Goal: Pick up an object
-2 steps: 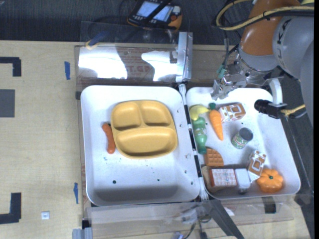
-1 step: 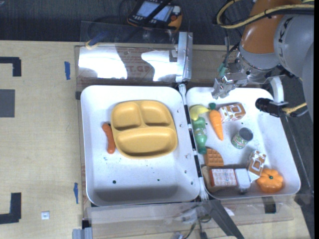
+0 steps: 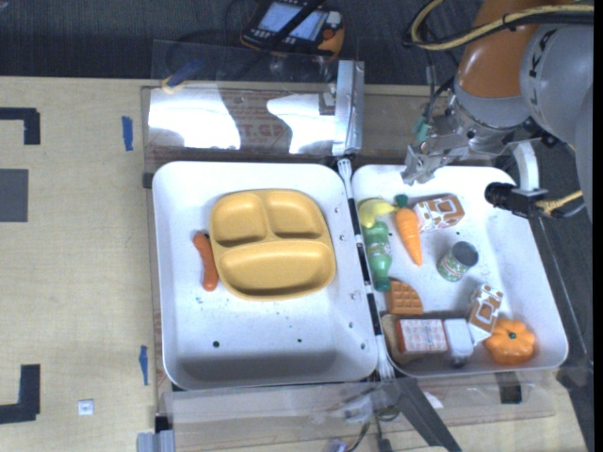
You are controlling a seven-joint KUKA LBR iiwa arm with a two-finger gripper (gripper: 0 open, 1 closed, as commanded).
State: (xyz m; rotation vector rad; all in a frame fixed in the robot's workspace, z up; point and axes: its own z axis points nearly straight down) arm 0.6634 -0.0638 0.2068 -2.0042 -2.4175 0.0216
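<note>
You have the pincer [image 3: 421, 165] poised at the right white bin's [image 3: 539, 281] far rim, grip state indiscernible, just beyond the small orange plastic carrot [image 3: 408, 234]: likely light, rigid, slick, so take it across the thick mid-body.

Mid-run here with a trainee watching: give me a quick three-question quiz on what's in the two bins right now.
1. True or false: the yellow divided tray lies in the right bin.
2. Which sits nearest the gripper? A) pumpkin B) carrot C) waffle
3. What lies just left of the tray?

Key
1. False; it is in the left bin.
2. B.
3. An orange sausage.
</note>
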